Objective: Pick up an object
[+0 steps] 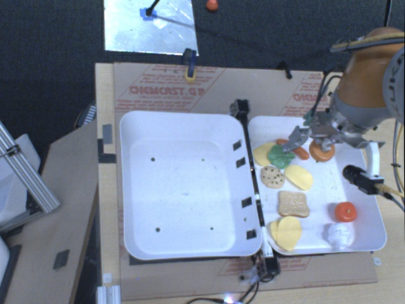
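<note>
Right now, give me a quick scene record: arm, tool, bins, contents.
arm: reaches in from the right, over the right bin
tool: low over the green item, at the bin's far side
left bin: white, shallow
right bin contents: cookie, toast slice, tomato, yellow pieces, a white item
grasp: nothing visibly held

The brown board (171,84) under the two bins carries red printed text. On its upper left part the word "CHEMCAST GP" can be read, with smaller red lines around it that are too small to read. Similar red print at the upper right is partly hidden.
</note>
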`<state>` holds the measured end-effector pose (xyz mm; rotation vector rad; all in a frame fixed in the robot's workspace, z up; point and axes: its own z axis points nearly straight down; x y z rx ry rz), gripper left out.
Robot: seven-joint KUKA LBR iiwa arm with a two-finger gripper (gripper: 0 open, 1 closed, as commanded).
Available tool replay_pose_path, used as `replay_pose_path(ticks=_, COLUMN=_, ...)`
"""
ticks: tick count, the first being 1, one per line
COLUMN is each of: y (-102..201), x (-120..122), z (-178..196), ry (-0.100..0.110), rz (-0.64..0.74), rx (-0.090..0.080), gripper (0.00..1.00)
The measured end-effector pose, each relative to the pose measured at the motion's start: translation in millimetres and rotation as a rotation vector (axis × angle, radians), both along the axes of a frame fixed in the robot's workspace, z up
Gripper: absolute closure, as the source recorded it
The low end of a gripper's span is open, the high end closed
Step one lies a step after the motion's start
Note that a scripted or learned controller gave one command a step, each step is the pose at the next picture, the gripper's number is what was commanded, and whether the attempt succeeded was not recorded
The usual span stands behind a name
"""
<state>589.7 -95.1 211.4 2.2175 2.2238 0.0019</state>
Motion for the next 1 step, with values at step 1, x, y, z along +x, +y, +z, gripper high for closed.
replay_pose_path(ticks=1, y=-15.1, x=56.8, z=-107.5, ry=-0.027, rz=0.001, rx=-0.012, gripper=0.0)
